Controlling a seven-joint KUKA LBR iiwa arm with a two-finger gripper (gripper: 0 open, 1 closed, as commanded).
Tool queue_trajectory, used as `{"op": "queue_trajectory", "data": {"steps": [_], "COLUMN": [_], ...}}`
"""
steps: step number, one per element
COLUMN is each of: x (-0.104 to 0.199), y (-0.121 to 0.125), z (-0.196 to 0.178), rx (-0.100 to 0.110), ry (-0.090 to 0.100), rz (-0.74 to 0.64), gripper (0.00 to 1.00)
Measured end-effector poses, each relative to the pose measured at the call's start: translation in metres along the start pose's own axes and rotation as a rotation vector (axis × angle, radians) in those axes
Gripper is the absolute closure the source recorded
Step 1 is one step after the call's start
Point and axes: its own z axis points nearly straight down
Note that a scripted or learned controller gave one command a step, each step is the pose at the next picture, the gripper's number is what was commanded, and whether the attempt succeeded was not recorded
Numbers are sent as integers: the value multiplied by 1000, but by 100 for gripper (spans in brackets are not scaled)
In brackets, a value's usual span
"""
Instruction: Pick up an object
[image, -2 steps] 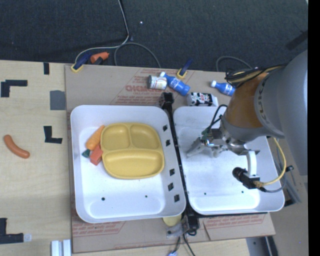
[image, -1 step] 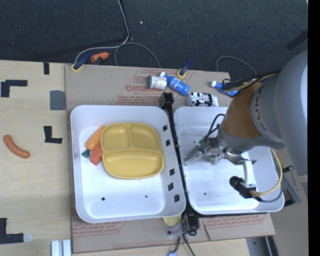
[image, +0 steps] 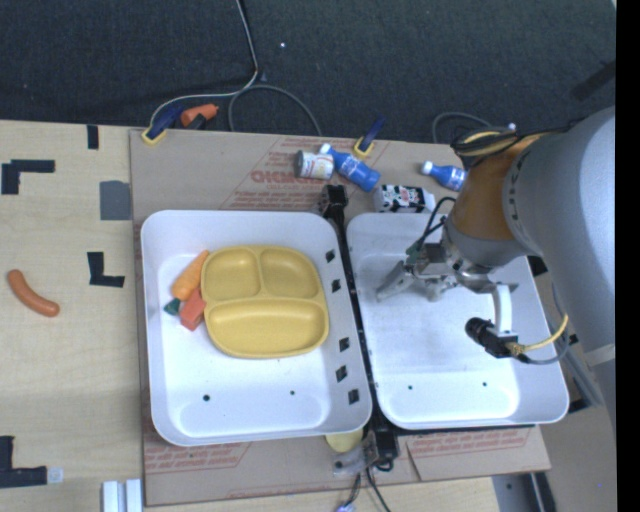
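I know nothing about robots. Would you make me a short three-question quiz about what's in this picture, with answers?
1. True or false: the yellow divided plate lies in the right bin.
2. Which bin is the gripper over? A) left bin B) right bin C) neither
3. Fill in: an orange sausage-shaped toy lies outside the bins, on the wooden bench at the view's ______ edge.

Key
1. False: it lies in the left bin, with an orange piece tucked at its left side.
2. B
3. left
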Motion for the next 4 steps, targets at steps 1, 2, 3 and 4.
{"op": "queue_trajectory", "data": {"steps": [1,2,3,4], "x": [14,12,67,178], "y": [71,68,42,-33], "z": [1,-10,-103,-100], "rx": [-5,-1,-2,7], "ry": [-2,-5,1,2], "rz": [-2,0,-3,-7], "gripper": [0,100,100,100]}}
